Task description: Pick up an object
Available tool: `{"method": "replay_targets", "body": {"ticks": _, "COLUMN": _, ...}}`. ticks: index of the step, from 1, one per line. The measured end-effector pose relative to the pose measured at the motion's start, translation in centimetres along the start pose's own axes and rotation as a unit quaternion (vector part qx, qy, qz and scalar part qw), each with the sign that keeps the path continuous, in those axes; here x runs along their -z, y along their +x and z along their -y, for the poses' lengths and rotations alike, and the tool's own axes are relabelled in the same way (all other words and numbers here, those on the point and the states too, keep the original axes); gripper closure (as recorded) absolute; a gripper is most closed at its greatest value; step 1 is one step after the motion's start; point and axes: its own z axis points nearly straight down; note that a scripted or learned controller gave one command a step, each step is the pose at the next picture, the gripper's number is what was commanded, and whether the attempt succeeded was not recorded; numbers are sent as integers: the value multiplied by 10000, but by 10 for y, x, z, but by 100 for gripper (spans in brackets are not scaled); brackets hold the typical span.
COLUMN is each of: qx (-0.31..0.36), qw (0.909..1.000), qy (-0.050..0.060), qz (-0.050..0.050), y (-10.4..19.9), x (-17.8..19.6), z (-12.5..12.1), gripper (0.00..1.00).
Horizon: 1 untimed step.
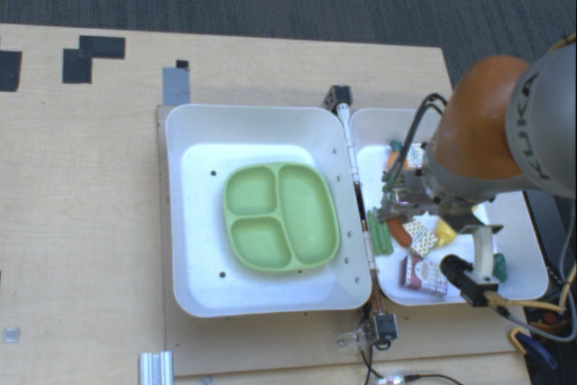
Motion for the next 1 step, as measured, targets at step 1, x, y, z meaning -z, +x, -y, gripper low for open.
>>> {"method": "replay_targets", "body": {"ticks": 1, "qx": 16, "qw": 10000, "qy": -17, "qz": -4, "y": 1, "x": 10, "z": -2, "gripper": 100}}
